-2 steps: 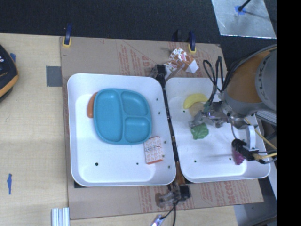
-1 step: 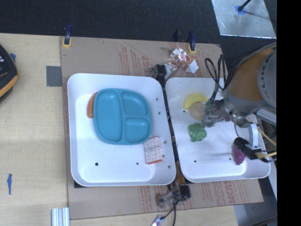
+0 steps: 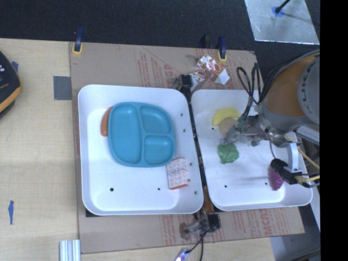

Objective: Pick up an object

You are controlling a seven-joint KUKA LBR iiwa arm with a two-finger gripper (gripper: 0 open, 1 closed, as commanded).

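Note:
In the right bin (image 3: 247,197) lie a yellow banana (image 3: 224,115), a green lumpy object (image 3: 229,154) and a purple object (image 3: 276,177) near the right wall. My gripper (image 3: 232,136) reaches in from the right and hangs between the banana and the green object, just above the green object's top edge. The arm's grey and orange body (image 3: 288,99) covers the bin's back right corner. Nothing is seen held.
The left bin (image 3: 125,192) holds a blue divided plate (image 3: 142,134), an orange piece (image 3: 104,122) tucked under its left edge, and a small printed packet (image 3: 177,173). A crumpled wrapper (image 3: 209,69) lies behind the bins. Cables run along the right bin's right side.

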